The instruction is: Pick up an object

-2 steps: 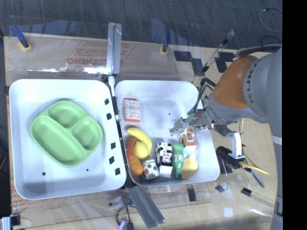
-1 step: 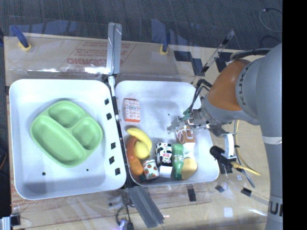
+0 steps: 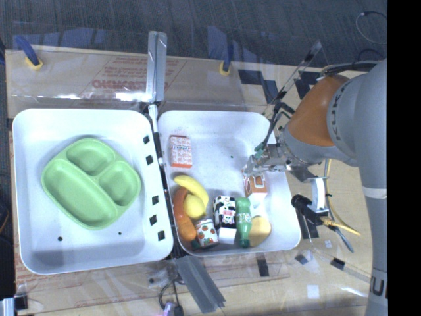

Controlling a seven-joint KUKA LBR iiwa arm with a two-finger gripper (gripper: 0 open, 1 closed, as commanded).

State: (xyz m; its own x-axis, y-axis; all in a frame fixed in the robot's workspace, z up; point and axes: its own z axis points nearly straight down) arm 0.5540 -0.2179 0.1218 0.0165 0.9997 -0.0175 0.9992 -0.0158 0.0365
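Note:
My gripper (image 3: 258,168) hangs low over the right side of the right bin (image 3: 217,127), directly above a small orange-and-white box (image 3: 256,185). Whether it touches the box cannot be made out. Along the bin's near side lie a banana (image 3: 191,193), an orange carrot-like piece (image 3: 185,221), a small printed can (image 3: 207,234), a black-and-white cow-patterned cube (image 3: 225,210), a green bottle (image 3: 243,221) and a yellow fruit (image 3: 262,228). An orange-and-white carton (image 3: 181,151) lies apart near the bin's left wall.
The left bin (image 3: 39,242) holds a green divided plate (image 3: 91,182). A metal divider (image 3: 156,64) stands between the bins at the back. The arm's orange band (image 3: 314,117) hangs over the right bin's right rim.

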